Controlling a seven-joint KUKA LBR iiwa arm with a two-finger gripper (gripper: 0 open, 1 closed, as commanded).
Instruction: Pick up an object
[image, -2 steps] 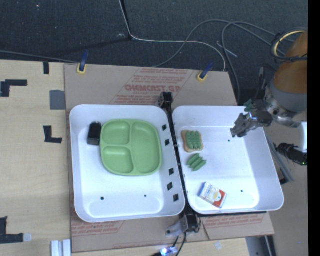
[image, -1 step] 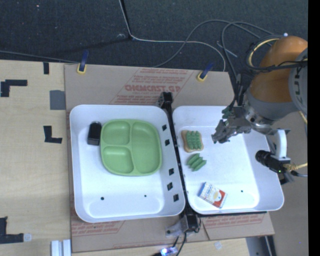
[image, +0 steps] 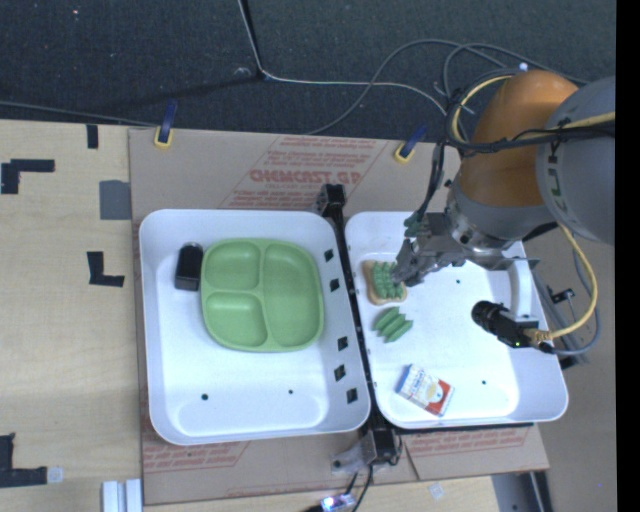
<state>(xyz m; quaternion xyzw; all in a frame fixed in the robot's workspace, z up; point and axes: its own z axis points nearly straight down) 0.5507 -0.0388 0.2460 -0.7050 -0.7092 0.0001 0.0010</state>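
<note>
Camera view: fingers (image: 408, 272), state unclear, over right bin (image: 500, 390) on cardboard-covered bench (image: 290, 170).

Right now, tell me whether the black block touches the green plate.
Cannot tell. In the camera view the black block sits tight against the green plate's left rim, with no plain gap or contact.

Two white bins (image: 160, 330) sit on brown cardboard (image: 300, 170) printed with faded red lettering. In the left bin lies a pale green divided plate (image: 262, 295) with a small black block (image: 188, 267) beside it. The right bin holds a tan toast piece topped with green (image: 380, 285), a green pea pod (image: 393, 324), and a white packet with red and blue print (image: 425, 390). The arm (image: 525, 140) is grey and orange, the bench (image: 60, 330) light wood marked with black tape.
</note>
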